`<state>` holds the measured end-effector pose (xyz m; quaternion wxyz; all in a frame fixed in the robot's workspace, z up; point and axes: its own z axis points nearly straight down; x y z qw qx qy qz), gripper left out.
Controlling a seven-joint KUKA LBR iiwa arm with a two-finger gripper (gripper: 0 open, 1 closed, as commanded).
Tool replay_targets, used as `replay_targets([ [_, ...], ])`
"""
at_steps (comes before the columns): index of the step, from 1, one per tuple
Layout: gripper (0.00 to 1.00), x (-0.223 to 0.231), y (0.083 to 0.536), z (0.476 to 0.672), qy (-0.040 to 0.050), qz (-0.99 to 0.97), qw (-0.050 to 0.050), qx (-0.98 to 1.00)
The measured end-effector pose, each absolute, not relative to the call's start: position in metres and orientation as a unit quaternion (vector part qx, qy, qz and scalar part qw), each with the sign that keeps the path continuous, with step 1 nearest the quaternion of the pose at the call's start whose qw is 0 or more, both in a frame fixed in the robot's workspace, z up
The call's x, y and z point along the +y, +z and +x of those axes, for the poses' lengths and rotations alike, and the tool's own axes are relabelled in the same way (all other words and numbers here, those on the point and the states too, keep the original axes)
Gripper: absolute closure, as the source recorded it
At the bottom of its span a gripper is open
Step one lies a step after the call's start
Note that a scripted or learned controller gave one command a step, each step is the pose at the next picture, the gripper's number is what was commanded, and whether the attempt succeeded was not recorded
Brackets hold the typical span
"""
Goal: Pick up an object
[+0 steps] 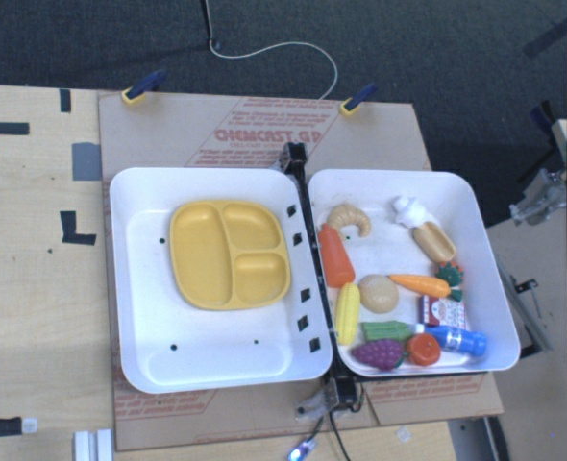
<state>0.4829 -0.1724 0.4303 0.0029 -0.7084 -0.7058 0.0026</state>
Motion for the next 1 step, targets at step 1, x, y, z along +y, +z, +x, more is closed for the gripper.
replay_targets([
  [1,1.0,-0.2209,0.5411,0.4849,-0.0013,-0.708,-0.006,-0.706],
])
